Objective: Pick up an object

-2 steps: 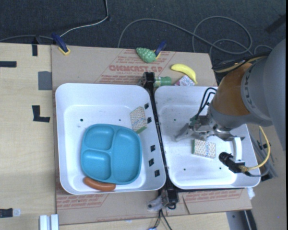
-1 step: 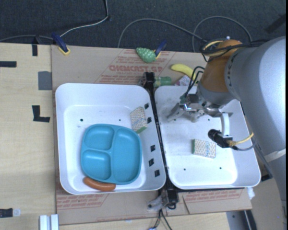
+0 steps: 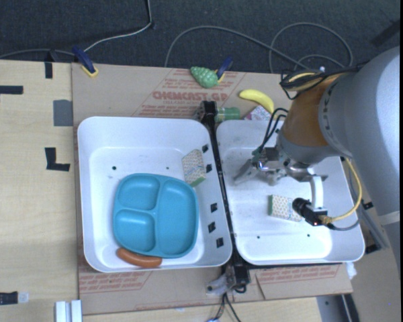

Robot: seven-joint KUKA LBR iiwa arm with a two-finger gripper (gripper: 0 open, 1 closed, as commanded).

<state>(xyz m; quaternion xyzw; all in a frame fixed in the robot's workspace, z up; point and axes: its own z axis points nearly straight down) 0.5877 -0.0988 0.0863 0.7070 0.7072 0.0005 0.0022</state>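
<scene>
A small patterned sponge (image 3: pixel 281 206) is seen lying flat in the right bin (image 3: pixel 336 250), just below the gripper (image 3: pixel 255 170).

The gripper's fingers are seen spread apart over the bin floor, with nothing between them; the sponge is not touched. In the left bin (image 3: pixel 94 139) a blue divided plate (image 3: pixel 156 215) is held, with an orange sausage (image 3: pixel 139 258) at its lower edge and a second patterned sponge (image 3: pixel 194 164) near the upper right corner. A banana (image 3: pixel 257 98) is seen above the bins on the cardboard.

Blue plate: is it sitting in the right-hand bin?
No. The blue plate lies in the left bin, with an orange sausage at its near edge.
</scene>
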